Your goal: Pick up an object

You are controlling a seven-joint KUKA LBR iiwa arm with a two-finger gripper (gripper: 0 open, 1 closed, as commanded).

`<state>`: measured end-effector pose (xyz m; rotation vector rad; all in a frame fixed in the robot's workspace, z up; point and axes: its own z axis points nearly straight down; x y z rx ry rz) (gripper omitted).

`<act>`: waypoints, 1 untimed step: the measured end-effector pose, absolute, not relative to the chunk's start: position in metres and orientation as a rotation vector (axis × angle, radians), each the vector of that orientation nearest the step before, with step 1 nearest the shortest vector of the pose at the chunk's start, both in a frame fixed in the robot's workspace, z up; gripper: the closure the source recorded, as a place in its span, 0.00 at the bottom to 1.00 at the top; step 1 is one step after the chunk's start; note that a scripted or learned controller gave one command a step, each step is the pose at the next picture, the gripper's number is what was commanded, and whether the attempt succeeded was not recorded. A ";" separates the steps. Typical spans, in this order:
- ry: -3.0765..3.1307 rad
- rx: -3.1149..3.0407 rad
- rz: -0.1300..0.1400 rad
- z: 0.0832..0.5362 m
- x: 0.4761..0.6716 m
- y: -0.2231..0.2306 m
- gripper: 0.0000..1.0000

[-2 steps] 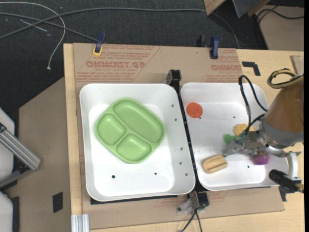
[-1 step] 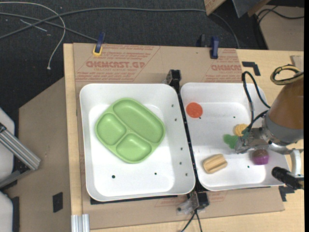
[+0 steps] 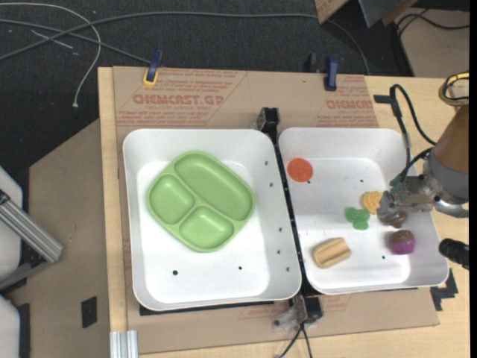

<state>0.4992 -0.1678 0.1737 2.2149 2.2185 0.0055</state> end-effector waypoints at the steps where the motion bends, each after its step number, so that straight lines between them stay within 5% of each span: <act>1: 2.219 2.214 0.006 0.233 0.510 -0.166 1.00</act>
